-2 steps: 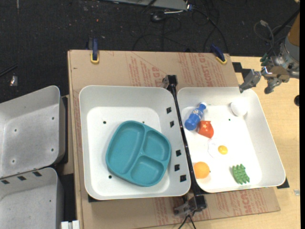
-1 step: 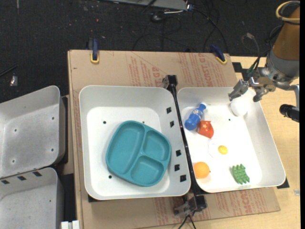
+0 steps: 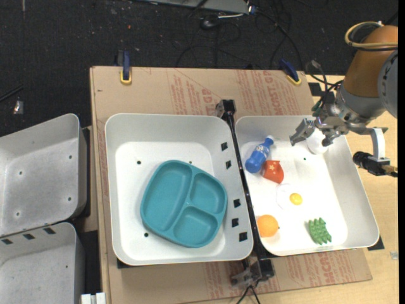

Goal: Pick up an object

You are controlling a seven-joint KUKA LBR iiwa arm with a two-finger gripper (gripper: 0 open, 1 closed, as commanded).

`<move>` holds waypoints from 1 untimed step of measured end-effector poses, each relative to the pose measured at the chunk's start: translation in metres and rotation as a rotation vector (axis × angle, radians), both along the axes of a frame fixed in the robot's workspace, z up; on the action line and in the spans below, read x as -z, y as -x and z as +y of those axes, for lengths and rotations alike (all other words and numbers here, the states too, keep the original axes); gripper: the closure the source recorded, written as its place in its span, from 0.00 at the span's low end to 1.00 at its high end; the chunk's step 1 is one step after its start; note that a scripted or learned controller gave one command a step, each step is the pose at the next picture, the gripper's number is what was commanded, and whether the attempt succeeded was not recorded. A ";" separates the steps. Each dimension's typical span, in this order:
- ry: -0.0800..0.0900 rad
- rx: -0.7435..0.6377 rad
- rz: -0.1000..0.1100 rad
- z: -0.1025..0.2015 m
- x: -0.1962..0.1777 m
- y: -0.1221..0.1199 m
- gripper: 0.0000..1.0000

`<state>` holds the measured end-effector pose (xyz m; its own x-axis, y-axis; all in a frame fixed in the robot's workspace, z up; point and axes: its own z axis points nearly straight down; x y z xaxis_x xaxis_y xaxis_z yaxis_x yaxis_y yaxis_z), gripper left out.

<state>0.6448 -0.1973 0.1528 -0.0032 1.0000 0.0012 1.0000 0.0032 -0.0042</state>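
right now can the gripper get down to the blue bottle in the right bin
Probably yes. The gripper hovers over the right bin's upper part, and the blue bottle lies uncovered to its left. Only the red item sits close beside it, and the divider edge is near.

Robotics lab bench. Evidence: industrial arm (image 3: 370, 75) at 2 o'clock; two white bins (image 3: 120, 170) clamped onto a cardboard sheet (image 3: 190, 87); loose cables (image 3: 278, 30) on dark speckled floor (image 3: 50, 30) at 12 o'clock.
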 end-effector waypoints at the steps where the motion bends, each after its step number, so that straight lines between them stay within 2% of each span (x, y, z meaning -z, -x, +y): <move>1: -0.007 0.000 0.007 0.005 0.042 -0.001 0.00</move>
<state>0.6455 -0.1924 0.1106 -0.0030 1.0000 0.0083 0.9999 0.0031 -0.0115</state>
